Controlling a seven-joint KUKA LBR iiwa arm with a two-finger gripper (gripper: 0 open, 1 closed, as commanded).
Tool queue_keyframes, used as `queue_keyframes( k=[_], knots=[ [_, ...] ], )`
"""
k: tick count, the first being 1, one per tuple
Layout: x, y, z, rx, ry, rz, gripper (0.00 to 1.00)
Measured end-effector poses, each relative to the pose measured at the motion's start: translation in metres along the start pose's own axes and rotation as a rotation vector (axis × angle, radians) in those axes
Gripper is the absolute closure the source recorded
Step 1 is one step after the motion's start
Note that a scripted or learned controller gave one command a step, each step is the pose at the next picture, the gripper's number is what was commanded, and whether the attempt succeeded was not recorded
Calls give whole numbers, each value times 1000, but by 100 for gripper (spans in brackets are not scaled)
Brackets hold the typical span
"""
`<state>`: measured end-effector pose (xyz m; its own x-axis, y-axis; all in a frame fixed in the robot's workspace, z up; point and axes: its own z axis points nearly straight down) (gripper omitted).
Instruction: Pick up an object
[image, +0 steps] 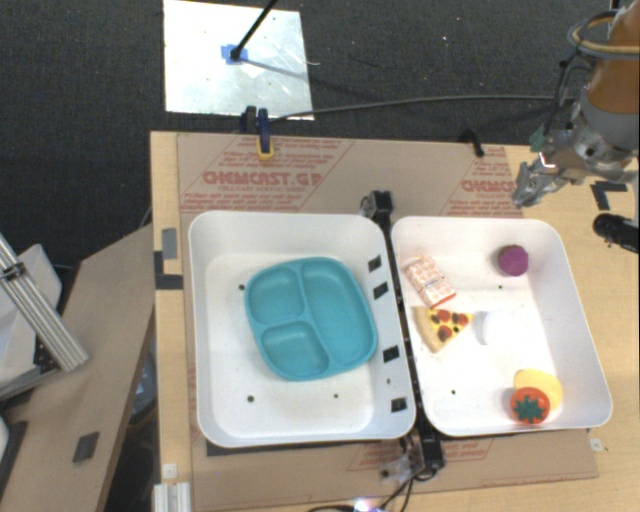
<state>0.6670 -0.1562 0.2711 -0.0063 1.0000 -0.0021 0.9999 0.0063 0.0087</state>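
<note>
The right bin (570, 300) holds a purple ball (513, 260) near its far edge, a pink-and-white packet (428, 280) at its left, a pizza slice (444, 325) just below that, a small white piece (481, 327) mid-bin, and an orange-and-yellow toy (532, 397) at the near right. My gripper (528, 186) hangs at the top right, above the bench just beyond the right bin's far rim, up and slightly right of the purple ball. Nothing shows between its tips.
The left bin (215, 300) holds a teal divided plate (308, 317). A black clip strip (392, 320) runs between the bins. Cardboard covers the bench, with a metal sheet (236, 58) and a cable behind it. A grey rail (35, 310) lies at the left.
</note>
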Motion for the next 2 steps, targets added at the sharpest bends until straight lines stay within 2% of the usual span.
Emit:
queue_keyframes(
  k=[1, 2],
  knots=[
    [53, -16, 18, 9, 3, -2, 100],
    [105, -36, 14, 8, 4, -3, 100]
  ],
)
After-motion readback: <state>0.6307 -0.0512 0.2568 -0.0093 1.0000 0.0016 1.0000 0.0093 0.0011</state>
